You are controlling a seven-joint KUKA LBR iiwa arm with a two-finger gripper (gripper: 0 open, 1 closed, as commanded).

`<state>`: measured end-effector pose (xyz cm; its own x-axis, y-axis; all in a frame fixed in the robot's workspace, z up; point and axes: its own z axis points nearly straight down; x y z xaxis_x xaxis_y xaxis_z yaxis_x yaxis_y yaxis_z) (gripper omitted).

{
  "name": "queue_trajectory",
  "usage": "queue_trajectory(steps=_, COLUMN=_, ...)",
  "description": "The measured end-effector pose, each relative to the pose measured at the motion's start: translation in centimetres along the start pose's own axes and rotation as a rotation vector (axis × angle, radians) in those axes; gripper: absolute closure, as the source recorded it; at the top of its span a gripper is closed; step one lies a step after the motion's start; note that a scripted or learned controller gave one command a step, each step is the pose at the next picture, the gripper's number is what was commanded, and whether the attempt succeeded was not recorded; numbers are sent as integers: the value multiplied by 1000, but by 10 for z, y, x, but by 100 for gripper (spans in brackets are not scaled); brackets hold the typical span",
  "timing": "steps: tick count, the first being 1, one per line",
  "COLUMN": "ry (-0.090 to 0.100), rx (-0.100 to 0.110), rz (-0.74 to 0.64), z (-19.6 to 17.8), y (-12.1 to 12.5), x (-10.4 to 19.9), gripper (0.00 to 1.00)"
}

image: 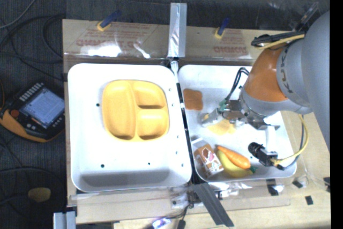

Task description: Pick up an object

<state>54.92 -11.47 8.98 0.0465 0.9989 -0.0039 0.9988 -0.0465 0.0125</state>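
The jaws (228, 111) sit low in the right bin (278, 169), at the end of the grey arm (308, 72) with its orange band (268, 80); the wrist hides them, so I cannot tell whether they are released or clenched, and nothing can be seen between them. Just below them lies a pale yellow flat piece (221, 126), touching or nearly touching the tool's tip. To their left, apart from them, a brown square piece (193, 98) rests near the bin's left wall. Toward the front of the same bin lie an orange carrot-shaped toy (234, 156) across a yellow toy (231, 168), and just left of them a small printed packet (208, 161); its printing is too small to read. A black cable end (259, 152) hangs beside the carrot.

The left bin (86, 169) holds a yellow divided tray (134, 109), lying flat with three compartments, well apart from the jaws.

Behind the bins, the table (80, 35) carries clear plastic sheeting with reddish lettering that cannot be made out, held by two blue-and-yellow clips (109, 20). A silver strip (177, 29) stands between the bins at the back. On the floor to the left lies an orange-edged handheld pendant (35, 110) with a lit screen, its text unreadable.
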Motion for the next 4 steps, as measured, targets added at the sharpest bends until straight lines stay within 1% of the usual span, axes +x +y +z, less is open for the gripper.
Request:
queue_trajectory(steps=1, ry=2, rx=2, rz=103, z=1, y=-2, x=-13, gripper=0)
queue_trajectory(steps=2, ry=3, rx=4, rz=30, z=2, y=22, x=-55, gripper=0)
queue_trajectory(steps=3, ry=4, rx=1, rz=28, z=-8, y=23, x=-54, gripper=100)
queue_trajectory(steps=4, ry=4, rx=2, rz=28, z=-8, y=23, x=-54, gripper=0)
